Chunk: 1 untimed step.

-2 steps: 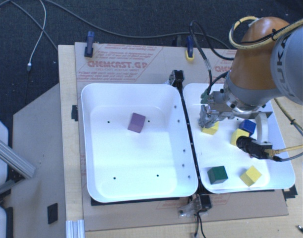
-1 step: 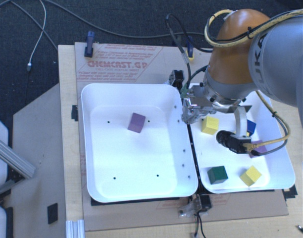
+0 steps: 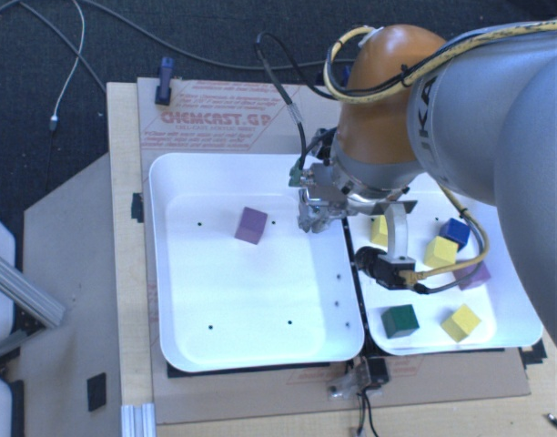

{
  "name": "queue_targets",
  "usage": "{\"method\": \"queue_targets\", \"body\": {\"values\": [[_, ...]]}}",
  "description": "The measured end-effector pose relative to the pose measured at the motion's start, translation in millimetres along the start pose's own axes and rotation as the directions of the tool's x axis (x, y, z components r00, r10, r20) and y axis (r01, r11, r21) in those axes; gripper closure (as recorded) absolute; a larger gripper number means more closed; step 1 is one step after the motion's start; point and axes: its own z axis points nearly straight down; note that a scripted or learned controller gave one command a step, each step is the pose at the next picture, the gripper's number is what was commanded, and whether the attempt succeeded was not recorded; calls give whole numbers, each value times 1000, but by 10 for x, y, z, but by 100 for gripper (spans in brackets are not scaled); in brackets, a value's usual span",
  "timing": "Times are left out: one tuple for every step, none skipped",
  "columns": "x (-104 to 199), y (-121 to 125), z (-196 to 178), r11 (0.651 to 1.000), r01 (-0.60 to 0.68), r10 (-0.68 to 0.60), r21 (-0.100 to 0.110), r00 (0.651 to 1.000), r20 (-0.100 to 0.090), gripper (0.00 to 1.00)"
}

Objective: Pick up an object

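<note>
White bins [image 3: 169, 271], arm [image 3: 460, 107] bent over divider, gripper [image 3: 312, 215] low

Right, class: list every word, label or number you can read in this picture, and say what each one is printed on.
"CHEMCAST GP": my best reading of the large red print on the brown board behind the left bin; some letters are blurred.
Smaller red lines above and below it on the same board: too small to read.
No readable text on the blocks, the bins or the arm.
</note>
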Motion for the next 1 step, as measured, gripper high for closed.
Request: {"method": "queue_targets", "body": {"values": [[-25,4,-7,1000,-4,4,-1,1000,1,0]]}}
